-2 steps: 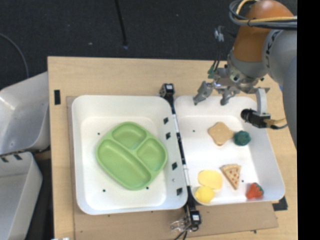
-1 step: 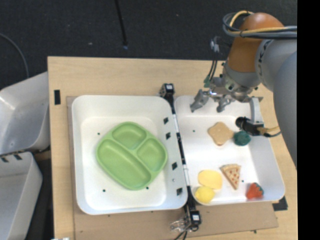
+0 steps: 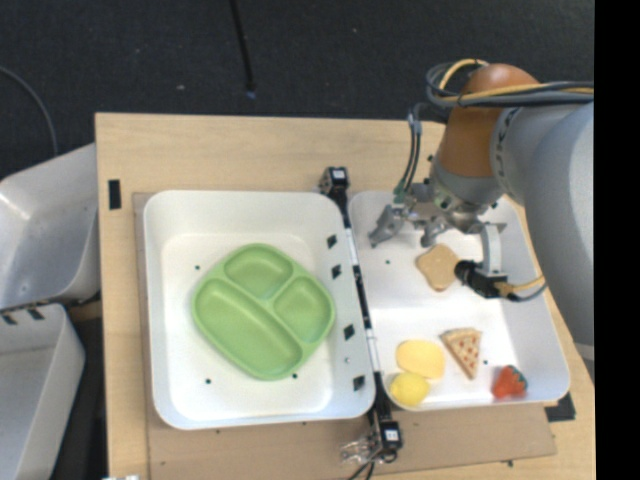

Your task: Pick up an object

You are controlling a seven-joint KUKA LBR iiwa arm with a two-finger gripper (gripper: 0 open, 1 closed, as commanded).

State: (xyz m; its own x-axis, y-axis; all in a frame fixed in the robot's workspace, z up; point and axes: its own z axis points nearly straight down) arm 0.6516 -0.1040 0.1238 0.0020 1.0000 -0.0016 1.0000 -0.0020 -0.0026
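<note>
Camera view: pale wooden surface point(image 3: 120, 158) bearing two shallow white plastic bins side by side. Left bin point(image 3: 160, 388) holding a green three-compartment plastic tray point(image 3: 262, 310), lying flat near the middle. Right bin point(image 3: 535, 343) holding a tan slice of toy bread point(image 3: 437, 266) towards the upper middle, a yellow oval toy piece point(image 3: 421, 357) and a round yellow toy lemon point(image 3: 408, 389) touching at the lower left, a triangular toy pizza slice point(image 3: 463, 351) just beside them, and a red toy strawberry point(image 3: 509, 381) at the lower right corner. Grey arm with orange band point(image 3: 475, 138) reaching in from the right. Gripper point(image 3: 410, 223) over the right bin's upper part, above and left of the bread slice, fingers point(image 3: 384, 227) spread, nothing between them.
</note>
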